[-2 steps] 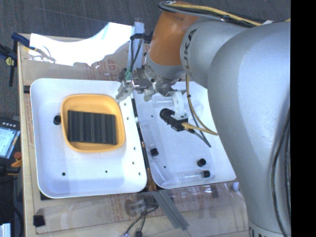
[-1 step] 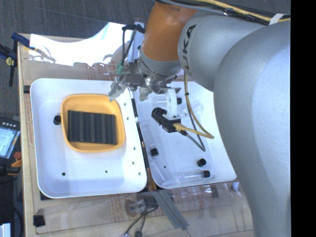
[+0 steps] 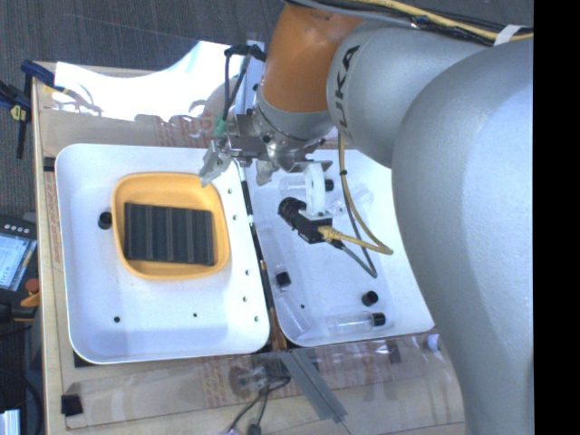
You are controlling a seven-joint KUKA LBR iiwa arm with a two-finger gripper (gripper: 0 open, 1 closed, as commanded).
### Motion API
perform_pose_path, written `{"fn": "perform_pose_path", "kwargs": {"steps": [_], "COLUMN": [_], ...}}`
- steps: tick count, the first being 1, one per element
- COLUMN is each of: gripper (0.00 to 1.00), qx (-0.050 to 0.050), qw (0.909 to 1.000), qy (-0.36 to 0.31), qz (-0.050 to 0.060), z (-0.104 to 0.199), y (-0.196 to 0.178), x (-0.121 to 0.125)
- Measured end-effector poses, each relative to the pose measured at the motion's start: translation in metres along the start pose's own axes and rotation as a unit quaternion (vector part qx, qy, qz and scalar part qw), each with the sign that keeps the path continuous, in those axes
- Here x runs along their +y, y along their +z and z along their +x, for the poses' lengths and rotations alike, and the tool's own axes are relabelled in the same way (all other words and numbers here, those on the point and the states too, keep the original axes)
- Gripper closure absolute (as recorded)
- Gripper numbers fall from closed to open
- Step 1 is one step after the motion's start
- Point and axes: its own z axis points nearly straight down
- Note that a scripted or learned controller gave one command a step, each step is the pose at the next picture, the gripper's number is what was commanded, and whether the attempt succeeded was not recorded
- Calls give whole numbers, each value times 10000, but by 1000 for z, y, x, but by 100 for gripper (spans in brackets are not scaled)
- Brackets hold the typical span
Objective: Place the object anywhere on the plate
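Fixed overhead camera, slanted down, bins (image 3: 163, 333) fairly near

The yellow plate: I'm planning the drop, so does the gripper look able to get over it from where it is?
Probably yes. The gripper hangs at the yellow plate's upper right corner in the left bin, and nothing stands above the plate's dark ribbed centre.

1. The arm (image 3: 435, 152) runs off the top, right and bottom edges, and hides the right bin's (image 3: 313, 324) far right part.
2. The gripper (image 3: 237, 157) sits under the wrist; its fingertips are too small and cluttered to read.
3. A screen device (image 3: 13, 256) is cut by the left edge.
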Motion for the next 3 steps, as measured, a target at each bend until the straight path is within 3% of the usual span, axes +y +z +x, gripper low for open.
{"fn": "perform_pose_path", "kwargs": {"steps": [2,3], "gripper": [0,0], "qx": [-1,6], "qw": [9999,9970], "qy": [-148,-775], "qz": [-1,9], "z": [3,13], "y": [-5,7], "x": [-2,-5]}}
